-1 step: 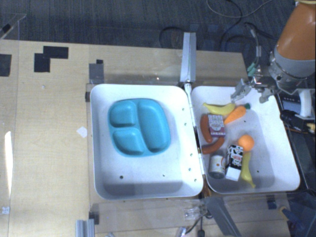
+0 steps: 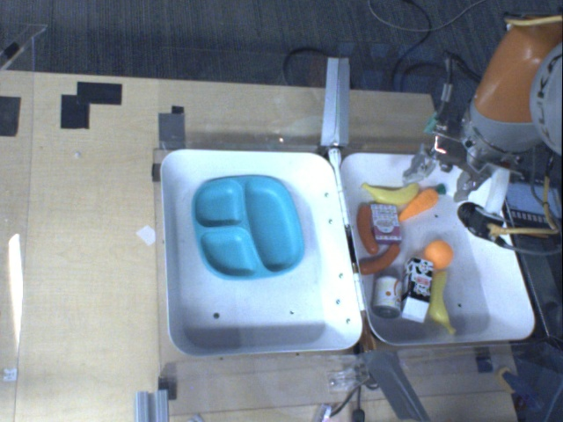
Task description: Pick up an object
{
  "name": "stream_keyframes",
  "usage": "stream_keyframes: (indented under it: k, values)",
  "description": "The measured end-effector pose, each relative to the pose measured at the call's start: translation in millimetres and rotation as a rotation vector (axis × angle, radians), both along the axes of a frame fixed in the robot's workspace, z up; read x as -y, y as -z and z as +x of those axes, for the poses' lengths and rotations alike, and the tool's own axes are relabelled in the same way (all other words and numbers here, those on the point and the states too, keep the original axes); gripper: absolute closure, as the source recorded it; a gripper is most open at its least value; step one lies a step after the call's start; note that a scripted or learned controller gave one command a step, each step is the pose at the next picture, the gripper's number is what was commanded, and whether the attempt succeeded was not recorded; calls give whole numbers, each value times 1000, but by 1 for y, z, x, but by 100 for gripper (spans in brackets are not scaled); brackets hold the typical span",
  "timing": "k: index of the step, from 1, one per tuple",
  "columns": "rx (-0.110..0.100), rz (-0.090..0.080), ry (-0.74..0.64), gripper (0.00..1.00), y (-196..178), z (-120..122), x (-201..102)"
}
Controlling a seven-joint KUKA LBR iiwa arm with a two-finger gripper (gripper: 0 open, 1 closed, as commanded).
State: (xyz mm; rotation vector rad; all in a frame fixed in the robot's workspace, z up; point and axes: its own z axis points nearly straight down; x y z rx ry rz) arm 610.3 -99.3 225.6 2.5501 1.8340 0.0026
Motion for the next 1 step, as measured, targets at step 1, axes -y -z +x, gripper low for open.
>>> stream_keyframes:
  k: [1]
  values:
    - [1, -1, -36, 0, 112, 15, 3]
